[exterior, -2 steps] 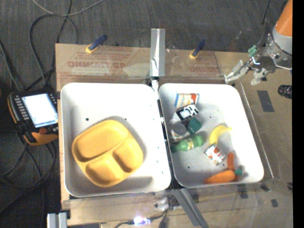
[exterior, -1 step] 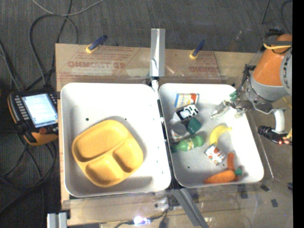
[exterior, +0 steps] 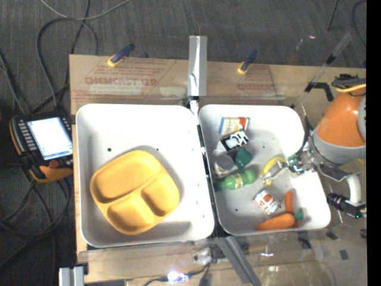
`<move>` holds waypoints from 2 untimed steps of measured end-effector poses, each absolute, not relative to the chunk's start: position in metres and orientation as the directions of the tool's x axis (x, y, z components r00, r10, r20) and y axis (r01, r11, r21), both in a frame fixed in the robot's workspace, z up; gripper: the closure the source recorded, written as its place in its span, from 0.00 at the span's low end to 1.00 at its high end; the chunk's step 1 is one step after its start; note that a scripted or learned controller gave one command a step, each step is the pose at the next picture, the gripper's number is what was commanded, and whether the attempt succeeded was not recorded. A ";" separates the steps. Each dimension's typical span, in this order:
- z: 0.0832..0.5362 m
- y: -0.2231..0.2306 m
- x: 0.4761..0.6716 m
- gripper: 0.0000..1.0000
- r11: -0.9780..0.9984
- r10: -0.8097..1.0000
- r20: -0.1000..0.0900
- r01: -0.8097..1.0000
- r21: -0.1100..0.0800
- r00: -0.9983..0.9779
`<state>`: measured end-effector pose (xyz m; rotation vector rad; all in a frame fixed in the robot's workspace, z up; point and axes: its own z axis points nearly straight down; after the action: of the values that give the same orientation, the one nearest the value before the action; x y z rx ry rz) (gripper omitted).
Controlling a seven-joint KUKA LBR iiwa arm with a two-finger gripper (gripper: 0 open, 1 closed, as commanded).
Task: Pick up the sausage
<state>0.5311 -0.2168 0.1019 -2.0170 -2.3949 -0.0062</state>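
Note:
The sausage [exterior: 289, 199], a short red-orange link, lies near the front right of the right bin [exterior: 309, 219]. It sits just above an orange carrot [exterior: 275, 222] and right of a small red and white can [exterior: 266, 201]. My gripper [exterior: 295, 164] hangs over the right side of that bin, up and slightly right of the sausage and next to a yellow banana-like piece [exterior: 272, 165]. Nothing shows between it and the sausage. The grey arm with its orange band [exterior: 340, 124] comes in from the right.
The right bin also holds a green bottle [exterior: 235, 179], a grey cup [exterior: 222, 162], a teal item [exterior: 243, 155], a black and white item [exterior: 236, 140] and a can [exterior: 233, 124]. A yellow divided plate [exterior: 136, 189] lies in the left bin [exterior: 89, 130].

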 end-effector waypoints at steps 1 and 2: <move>0.092 -0.215 0.496 0.00 0.258 0.966 -0.002 0.966 0.024 -0.258; 0.089 -0.174 0.506 0.00 0.284 0.959 -0.009 0.959 0.012 -0.284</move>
<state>0.5065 -0.1740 0.0891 -1.8884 -2.5286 -0.0067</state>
